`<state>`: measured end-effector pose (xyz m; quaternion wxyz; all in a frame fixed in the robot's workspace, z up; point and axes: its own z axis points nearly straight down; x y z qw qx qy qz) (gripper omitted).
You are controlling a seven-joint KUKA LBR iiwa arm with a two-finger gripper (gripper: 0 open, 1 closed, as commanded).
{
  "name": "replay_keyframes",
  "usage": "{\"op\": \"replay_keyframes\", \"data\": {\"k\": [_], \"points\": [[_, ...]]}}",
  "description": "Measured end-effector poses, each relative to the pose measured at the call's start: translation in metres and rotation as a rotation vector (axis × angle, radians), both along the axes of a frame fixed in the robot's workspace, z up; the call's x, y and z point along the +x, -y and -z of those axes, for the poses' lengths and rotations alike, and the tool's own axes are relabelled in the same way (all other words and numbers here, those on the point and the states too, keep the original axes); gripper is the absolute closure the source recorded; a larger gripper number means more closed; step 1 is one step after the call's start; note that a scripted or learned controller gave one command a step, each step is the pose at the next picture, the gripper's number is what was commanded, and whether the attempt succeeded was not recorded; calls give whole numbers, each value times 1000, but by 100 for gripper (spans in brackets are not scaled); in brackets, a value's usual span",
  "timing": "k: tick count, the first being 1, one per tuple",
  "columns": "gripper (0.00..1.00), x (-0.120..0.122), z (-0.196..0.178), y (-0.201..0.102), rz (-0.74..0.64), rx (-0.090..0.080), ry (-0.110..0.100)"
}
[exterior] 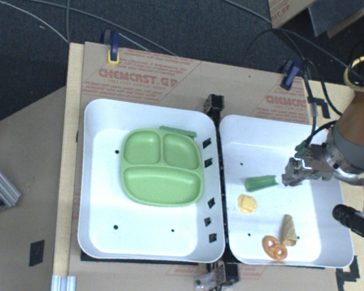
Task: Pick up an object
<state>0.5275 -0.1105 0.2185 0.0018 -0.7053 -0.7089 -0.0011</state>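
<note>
Green stick (260,182) lies left-right, touching tool (290,177).

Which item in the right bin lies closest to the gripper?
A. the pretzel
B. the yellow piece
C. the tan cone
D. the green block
D: the green block lies just left of the gripper, while the other items sit lower in the right bin.

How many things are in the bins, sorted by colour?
Green: 2, the divided plate in the left bin and the small green piece in the right bin
Yellow: 1, the yellow lump
Tan: 1, the tan piece
Orange: 1, the pretzel
Total: 5
</note>
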Motion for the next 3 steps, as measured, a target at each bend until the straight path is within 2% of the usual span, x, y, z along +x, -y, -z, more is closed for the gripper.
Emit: {"op": "replay_keyframes", "data": {"k": [2,3], "points": [[100,-26,-13,-113,-2,0,-3],[100,-31,-18,-160,-1,-1,0]]}}
